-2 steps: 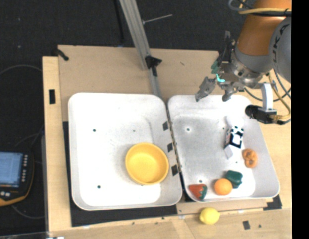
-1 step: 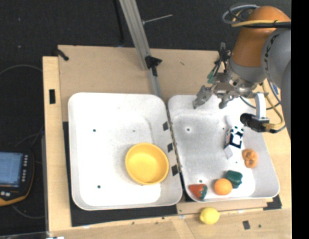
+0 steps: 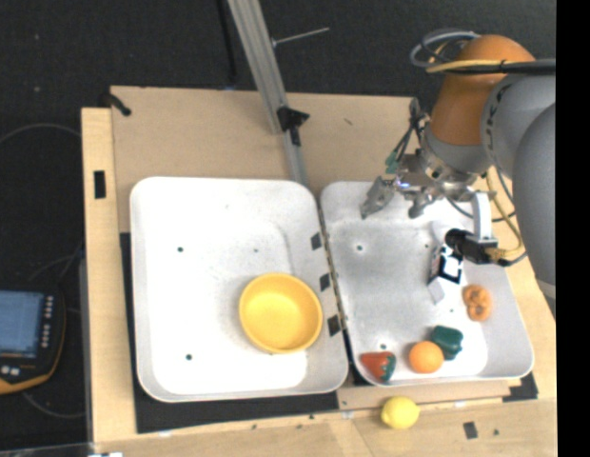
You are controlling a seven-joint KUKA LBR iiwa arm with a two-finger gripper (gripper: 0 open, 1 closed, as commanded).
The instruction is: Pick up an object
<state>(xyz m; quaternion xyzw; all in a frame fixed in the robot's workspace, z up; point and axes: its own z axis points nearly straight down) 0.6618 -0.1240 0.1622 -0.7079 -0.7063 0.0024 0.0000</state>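
Observation:
My gripper (image 3: 395,202) hangs over the back edge of the right bin (image 3: 390,284), its two fingers spread apart and open with nothing between them. Small objects lie along that bin's right and front sides: a black, white and blue item (image 3: 451,258), a lumpy orange-brown piece (image 3: 477,301), a dark green piece (image 3: 448,340), an orange ball (image 3: 426,357) and a red piece (image 3: 378,365). All of them sit well in front of the gripper. In the left bin (image 3: 190,246) rests a yellow bowl (image 3: 281,312).
A yellow lemon (image 3: 400,412) lies on the bench just outside the right bin's front rim. A slanted metal rail (image 3: 266,74) runs down to the gap between the bins. A handheld pendant (image 3: 21,336) lies at the far left.

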